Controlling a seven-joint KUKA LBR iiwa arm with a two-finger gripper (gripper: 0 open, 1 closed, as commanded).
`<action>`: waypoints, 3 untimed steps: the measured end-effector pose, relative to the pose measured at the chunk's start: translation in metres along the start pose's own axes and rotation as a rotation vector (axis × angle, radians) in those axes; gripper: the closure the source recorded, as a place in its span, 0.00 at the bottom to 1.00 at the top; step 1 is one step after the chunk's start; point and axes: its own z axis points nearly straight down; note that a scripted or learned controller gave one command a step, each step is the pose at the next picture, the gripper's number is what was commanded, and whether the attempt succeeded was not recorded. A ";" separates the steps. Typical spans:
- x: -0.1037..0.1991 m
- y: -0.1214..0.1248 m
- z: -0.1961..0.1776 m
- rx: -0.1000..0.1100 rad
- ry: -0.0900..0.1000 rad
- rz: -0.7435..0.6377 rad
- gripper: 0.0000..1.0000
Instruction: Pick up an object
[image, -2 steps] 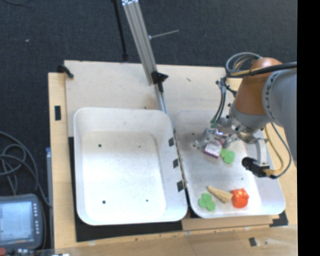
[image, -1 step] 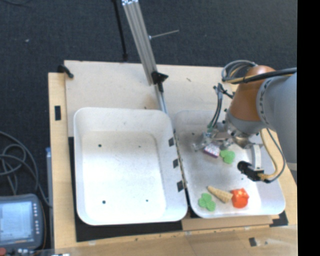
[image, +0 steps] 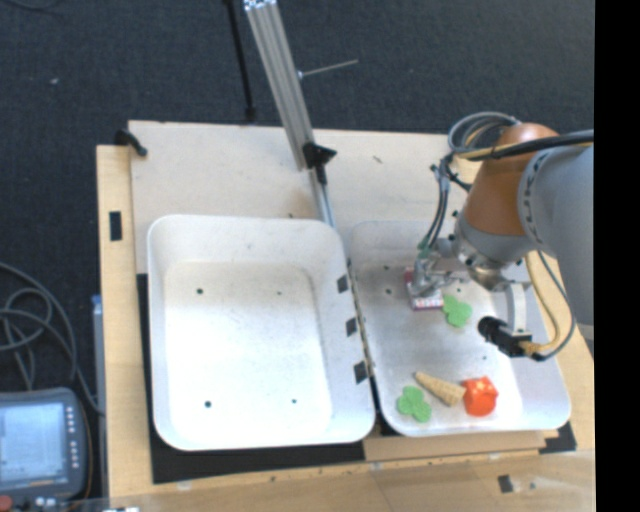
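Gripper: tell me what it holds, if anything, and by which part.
Cannot be told. The gripper is low in the right bin, beside a green piece, but nothing is visibly held by it.

Two white bins (image: 250, 230) sit on a tan desk (image: 220, 160). The toys are a red pepper (image: 481, 396), a tan cone (image: 440, 387) and two green leafy pieces (image: 413, 404).

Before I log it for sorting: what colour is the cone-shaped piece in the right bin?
Tan, a pale beige cone; the camera view shows it.
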 end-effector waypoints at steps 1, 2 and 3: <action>-0.007 0.005 -0.046 0.007 0.003 -0.002 1.00; -0.015 0.011 -0.094 0.006 0.003 -0.007 1.00; -0.016 0.013 -0.110 0.010 0.004 -0.012 1.00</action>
